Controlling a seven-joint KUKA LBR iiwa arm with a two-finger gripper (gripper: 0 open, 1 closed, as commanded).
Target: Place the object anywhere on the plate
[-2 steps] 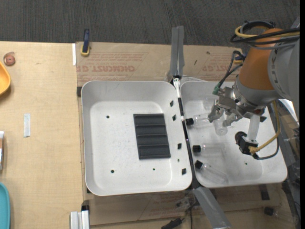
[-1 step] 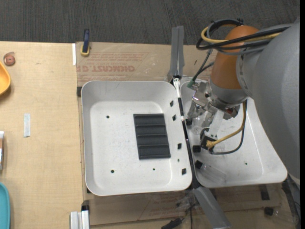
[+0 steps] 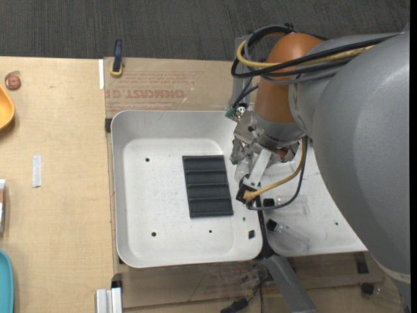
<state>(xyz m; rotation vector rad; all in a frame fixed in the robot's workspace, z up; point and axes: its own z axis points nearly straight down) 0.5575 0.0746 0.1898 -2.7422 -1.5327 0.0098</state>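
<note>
Black ribbed plate (image 3: 207, 186) flat at centre of left bin (image 3: 130, 175). Hand (image 3: 244, 162) at its 3 o'clock, above bin wall; open or closed, cannot tell. Clear object (image 3: 288, 235) at plate's 4 o'clock, in right bin (image 3: 326, 214).

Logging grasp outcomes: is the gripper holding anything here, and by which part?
It cannot be told. The black ribbed block lies flat in the left bin, beside the gripper.

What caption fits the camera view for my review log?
The tool hangs over the right rim of the left bin, beside a black ribbed slab lying flat in that bin.
</note>
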